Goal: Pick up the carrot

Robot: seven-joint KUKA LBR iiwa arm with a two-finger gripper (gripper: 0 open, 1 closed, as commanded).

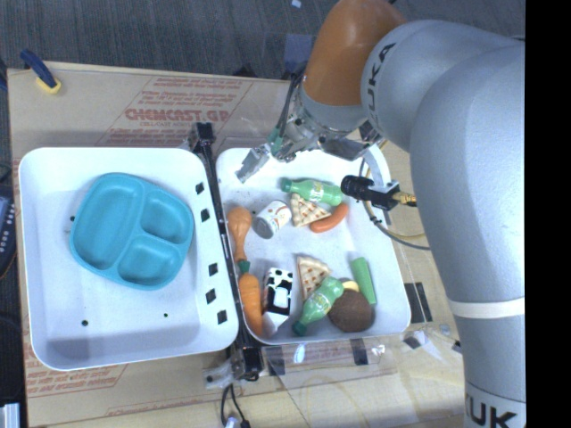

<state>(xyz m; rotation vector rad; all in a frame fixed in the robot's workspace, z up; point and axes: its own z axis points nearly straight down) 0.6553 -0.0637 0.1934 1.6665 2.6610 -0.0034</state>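
Two orange carrots lie along the left wall of the right bin (385, 239). The upper carrot (238, 228) points its green end toward the bin's front, and the lower carrot (251, 303) rests in the front left corner. My gripper (268, 155) hovers over the back left part of this bin, above and slightly right of the upper carrot. Its fingers look spread apart, with nothing between them.
The right bin also holds a grey can (270, 219), two green bottles (314, 190) (317, 303), two pizza slices (308, 210) (310, 275), a sausage (328, 218), a black-and-white carton (278, 291), a green vegetable (362, 279) and a brown lump (352, 312). A blue divided plate (132, 230) sits in the left bin (53, 328).
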